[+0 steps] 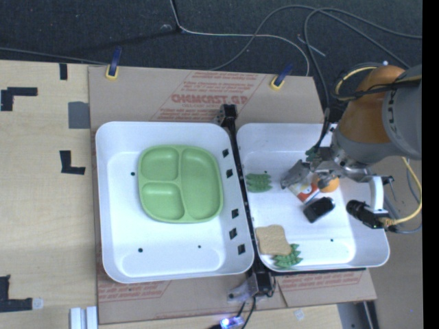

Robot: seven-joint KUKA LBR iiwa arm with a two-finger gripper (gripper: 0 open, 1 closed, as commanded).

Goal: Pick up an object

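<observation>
1. Objects for picking lie in the right bin (363,249) — placed under the arm (384,122).
2. Left bin (110,204) — holds a green divided plate (181,184).
3. Gripper (310,177) — low over an orange-and-white item (317,185) beside a black block (319,209); jaws' state cannot be told.
4. Tan slice (271,238), green leafy pieces (258,181) — well apart.

Even, fairly bright overhead light; white bins (110,184) slightly blown out (mild glare on the floors); soft short shadows under the arm (384,115); overall soft focus, low resolution; dark background dim.
</observation>
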